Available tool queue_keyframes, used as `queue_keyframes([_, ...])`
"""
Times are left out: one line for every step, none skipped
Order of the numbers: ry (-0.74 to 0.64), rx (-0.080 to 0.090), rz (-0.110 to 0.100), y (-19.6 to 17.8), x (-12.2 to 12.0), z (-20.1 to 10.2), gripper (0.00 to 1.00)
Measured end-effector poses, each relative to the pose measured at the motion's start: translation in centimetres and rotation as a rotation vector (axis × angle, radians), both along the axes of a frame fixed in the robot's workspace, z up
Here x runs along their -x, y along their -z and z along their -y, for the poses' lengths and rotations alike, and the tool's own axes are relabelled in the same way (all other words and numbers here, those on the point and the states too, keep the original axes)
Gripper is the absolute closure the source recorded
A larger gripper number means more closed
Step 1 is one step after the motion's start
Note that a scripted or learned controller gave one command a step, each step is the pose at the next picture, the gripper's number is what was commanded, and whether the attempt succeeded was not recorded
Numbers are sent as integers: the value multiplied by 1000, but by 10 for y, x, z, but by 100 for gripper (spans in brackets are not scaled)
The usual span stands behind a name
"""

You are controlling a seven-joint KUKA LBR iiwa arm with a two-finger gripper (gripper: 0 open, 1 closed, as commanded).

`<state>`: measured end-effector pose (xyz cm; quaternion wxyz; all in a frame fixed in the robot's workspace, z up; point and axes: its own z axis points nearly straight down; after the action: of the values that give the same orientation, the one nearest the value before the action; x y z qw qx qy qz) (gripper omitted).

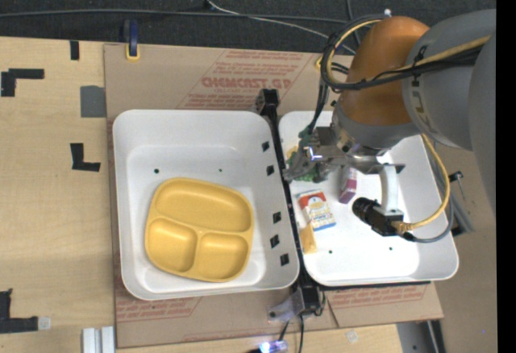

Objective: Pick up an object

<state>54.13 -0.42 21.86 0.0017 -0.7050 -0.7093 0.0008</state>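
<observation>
Bench: wood top under a cardboard sheet [242, 81], dark cloth behind, cables trailing across it. Two white bins side by side. Left bin [129, 134] holds a yellow tray [197, 228] with three compartments, lying flat toward the near side. Right bin [435, 263] holds the small items.

Your arm [403, 77] reaches in from the right and hangs over the far-left part of the right bin. The gripper [310, 156] sits low near the divider between the bins; you cannot tell from this angle whether it is apart or closed, and nothing can be confirmed as held.

Candidate targets in the right bin: a red-and-white carton [316, 210] lying flat just near of the gripper, a thin orange piece [307, 238] beside it along the left wall, a purple item [348, 186] partly under the wrist, and something green [302, 174] right below the tool, too hidden to identify.

Judgement: descent/approach stage, no grasp confirmed.

To do this step well: pick one item and commit. The carton looks the easiest, being flat, exposed and apart from the wall. Centre over its short width and come straight down. Avoid the orange piece; it hugs the wall and a finger would likely strike the rim. Verify an item between the fingers before you lift.
</observation>
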Motion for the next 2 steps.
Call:
queue_keyframes([0,0,0,9,13,-52,100])
queue_keyframes([-1,0,3,-6,27,-98,100])
